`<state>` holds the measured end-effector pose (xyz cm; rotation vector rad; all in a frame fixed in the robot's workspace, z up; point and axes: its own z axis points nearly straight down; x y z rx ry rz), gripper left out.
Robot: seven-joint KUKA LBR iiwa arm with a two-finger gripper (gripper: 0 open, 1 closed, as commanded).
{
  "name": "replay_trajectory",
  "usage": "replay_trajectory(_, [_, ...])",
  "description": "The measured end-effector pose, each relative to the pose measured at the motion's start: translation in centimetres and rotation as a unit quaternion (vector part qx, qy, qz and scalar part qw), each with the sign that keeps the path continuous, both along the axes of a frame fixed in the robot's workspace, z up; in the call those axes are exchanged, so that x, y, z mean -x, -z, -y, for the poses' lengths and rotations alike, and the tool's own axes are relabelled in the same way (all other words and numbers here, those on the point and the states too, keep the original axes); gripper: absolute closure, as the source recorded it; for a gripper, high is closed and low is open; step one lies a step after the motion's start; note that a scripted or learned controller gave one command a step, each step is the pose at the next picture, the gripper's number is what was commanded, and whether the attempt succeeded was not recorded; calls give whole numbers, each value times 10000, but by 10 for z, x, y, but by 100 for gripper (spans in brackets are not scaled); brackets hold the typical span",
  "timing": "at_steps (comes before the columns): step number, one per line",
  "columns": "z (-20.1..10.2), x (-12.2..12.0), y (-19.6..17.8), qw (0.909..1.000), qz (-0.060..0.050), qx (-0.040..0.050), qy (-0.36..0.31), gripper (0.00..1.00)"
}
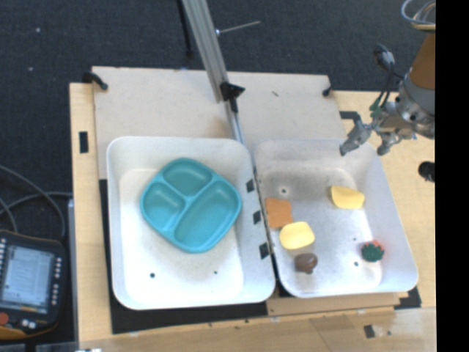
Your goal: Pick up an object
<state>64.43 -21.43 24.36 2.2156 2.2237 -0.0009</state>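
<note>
Gleaming smooth teal compartment plate (191, 204)

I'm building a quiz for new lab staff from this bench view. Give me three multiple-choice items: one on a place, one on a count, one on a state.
1. Where does the teal divided plate lie?
A. in the left bin
B. in the right bin
C. on the bare bench

2. How many yellow pieces lie in the right bin?
A. none
B. two
C. five

3. What is the state of the claw?
A. shut on the plate
B. open, with nothing between its fingers
C. pressed onto the orange square

Answers:
1 A: the plate sits inside the left bin.
2 B: one yellow piece lies near the bin's middle right, another beside the orange square.
3 B: the claw hangs above the right bin's upper right edge, fingers spread apart.
</note>
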Motion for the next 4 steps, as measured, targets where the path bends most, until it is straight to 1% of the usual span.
replay_trajectory(1, [1, 0, 0, 10000, -3, 7, -2, 0])
replay_trajectory(3, [4, -18, 106, 10000, -24, 2, -4, 0])
replay_trajectory(4, [5, -18, 144, 10000, -17, 5, -13, 0])
